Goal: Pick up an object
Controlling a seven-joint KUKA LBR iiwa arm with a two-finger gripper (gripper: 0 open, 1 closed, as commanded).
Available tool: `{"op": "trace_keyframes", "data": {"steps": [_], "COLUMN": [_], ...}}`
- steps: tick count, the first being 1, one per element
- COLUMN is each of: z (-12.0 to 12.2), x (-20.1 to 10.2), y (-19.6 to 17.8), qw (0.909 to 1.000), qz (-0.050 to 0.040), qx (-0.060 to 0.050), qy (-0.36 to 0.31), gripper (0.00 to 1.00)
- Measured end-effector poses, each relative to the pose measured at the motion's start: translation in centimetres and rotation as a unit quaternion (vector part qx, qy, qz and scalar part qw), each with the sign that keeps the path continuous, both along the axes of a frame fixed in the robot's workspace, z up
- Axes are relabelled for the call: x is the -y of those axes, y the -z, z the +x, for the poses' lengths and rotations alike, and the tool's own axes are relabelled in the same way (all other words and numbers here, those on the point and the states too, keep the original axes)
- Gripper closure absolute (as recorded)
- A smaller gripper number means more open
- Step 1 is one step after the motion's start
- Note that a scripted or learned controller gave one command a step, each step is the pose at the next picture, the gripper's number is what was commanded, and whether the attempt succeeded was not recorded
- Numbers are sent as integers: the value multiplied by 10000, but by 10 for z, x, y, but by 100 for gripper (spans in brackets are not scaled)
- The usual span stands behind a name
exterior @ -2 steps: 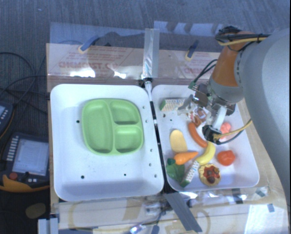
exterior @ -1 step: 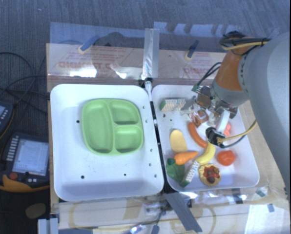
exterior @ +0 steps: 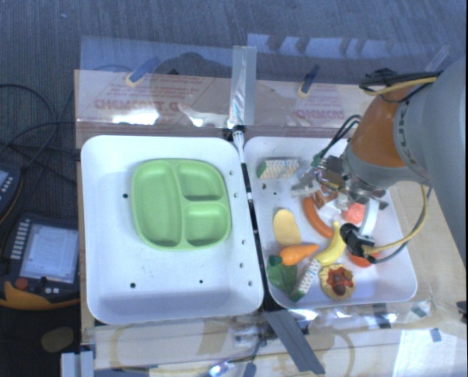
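The right bin (exterior: 399,289) holds several toy foods. Among them are a yellow lemon (exterior: 287,227), a carrot (exterior: 297,253), a banana (exterior: 333,247), a red sausage (exterior: 316,217), a corn cob (exterior: 306,277), a small tart (exterior: 338,282) and a pale waffle piece (exterior: 277,168). My gripper (exterior: 329,182) is low inside this bin near its back middle, just above the top end of the sausage. A pink item (exterior: 356,211) lies partly under the wrist. The arm's orange band (exterior: 379,136) rises behind it.
The left bin (exterior: 100,273) carries a green divided plate (exterior: 182,203). A raised ridge (exterior: 250,210) separates the two bins. A black cable plug (exterior: 356,240) and yellow cable hang from the arm over the right bin. Handheld devices (exterior: 38,258) lie on the floor at left.
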State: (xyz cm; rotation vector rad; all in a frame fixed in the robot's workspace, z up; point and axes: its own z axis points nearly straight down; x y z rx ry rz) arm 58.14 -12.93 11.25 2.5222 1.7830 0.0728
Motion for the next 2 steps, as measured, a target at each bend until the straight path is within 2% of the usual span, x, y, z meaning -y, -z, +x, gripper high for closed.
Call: {"op": "trace_keyframes", "data": {"steps": [1,2], "z": [27,-17], "x": [60,23], "y": [23,23], "qw": [9950,9944], "qz": [102,101], "qx": [-288,-304], "qy": [956,1012], "gripper": [0,0]}}
